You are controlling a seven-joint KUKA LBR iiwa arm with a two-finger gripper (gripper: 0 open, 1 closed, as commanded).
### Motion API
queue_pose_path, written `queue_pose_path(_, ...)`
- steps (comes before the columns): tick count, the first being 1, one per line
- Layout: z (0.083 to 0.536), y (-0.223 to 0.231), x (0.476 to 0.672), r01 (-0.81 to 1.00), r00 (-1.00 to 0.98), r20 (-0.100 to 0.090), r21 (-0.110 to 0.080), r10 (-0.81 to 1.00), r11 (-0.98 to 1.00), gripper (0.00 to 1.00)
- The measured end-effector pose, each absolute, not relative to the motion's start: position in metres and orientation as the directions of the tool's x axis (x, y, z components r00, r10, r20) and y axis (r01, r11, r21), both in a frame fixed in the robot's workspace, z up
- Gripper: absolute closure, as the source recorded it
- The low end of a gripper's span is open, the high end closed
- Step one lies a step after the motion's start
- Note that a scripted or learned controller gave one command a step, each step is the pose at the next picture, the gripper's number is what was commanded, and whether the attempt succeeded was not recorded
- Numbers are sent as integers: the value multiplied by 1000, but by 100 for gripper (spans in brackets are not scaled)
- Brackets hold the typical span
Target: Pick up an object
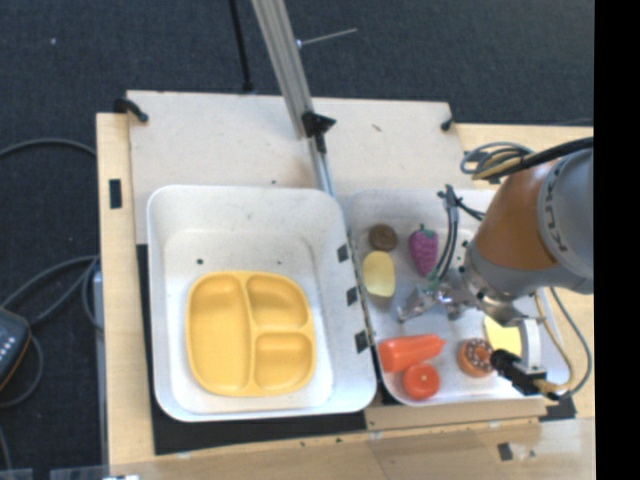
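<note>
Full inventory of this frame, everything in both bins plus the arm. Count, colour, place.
divided tray: 1, yellow, three compartments, in the left bin
left bin: 1, white, left half of bench
right bin: 1, white, right half of bench, partly under the arm
round brown item: 1, brown, top of right bin
purple fruit toy: 1, purple with green top, top of right bin, right of the brown item
pale yellow item: 1, pale yellow, below the brown item
carrot-like toy: 1, orange, lower part of right bin
red ball-like item: 1, red, just below the carrot-like toy
round orange item: 1, orange, patterned, lower right of right bin
arm: 1, grey with orange band, over right bin
gripper: 1, metallic, mid right bin
</note>
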State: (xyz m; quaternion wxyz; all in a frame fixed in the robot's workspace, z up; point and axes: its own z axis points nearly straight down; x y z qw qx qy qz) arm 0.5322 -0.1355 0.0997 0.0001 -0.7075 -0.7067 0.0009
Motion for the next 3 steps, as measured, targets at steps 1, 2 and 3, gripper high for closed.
queue_pose_path(1, 112, -136, 534, 1000, 4, -1, 4, 1000, -4, 100)
queue_pose_path(2, 156, -139, 532, 1000, 1, -2, 6, 1000, -1, 100)
queue_pose_path(3, 210, -140, 534, 1000, -3, -3, 8, 1000, 3, 100)
